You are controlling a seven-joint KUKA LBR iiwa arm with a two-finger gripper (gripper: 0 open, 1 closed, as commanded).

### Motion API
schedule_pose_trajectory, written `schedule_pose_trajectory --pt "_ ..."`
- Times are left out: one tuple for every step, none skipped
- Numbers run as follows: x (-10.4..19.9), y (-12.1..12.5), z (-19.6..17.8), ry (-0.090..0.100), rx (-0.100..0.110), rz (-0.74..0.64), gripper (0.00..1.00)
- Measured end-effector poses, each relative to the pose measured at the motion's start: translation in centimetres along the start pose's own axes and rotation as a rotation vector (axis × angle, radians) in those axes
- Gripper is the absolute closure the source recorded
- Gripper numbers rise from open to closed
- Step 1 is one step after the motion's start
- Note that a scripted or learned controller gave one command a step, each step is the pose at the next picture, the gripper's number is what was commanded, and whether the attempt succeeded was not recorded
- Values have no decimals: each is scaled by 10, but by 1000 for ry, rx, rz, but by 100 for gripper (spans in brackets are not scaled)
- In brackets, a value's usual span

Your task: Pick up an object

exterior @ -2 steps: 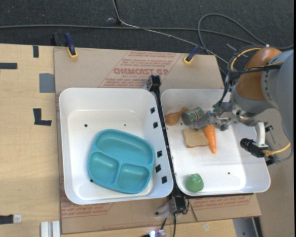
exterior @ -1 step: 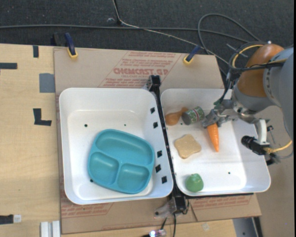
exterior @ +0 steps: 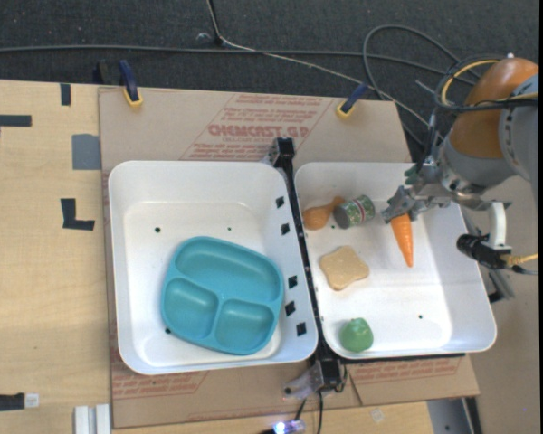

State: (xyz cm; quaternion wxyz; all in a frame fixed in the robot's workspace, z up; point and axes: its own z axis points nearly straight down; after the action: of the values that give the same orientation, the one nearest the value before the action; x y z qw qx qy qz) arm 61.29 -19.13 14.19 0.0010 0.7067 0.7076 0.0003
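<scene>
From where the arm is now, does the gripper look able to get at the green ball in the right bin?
Probably yes. The green ball lies alone near the right bin's front edge with nothing over it, and the gripper hovers at the carrot in that same bin.

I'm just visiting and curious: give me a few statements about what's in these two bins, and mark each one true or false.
1. The blue tray lies in the left bin. True.
2. The carrot sits on the blue tray. False: it is in the right bin, by the hand.
3. A green ball lies near the right bin's front edge. True.
4. The bread slice is in the left bin. False: the right bin.
</scene>
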Motion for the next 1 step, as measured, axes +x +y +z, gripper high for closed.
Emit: schedule_pose_trajectory --pt "3 0 -64 -1 -3 -1 100"
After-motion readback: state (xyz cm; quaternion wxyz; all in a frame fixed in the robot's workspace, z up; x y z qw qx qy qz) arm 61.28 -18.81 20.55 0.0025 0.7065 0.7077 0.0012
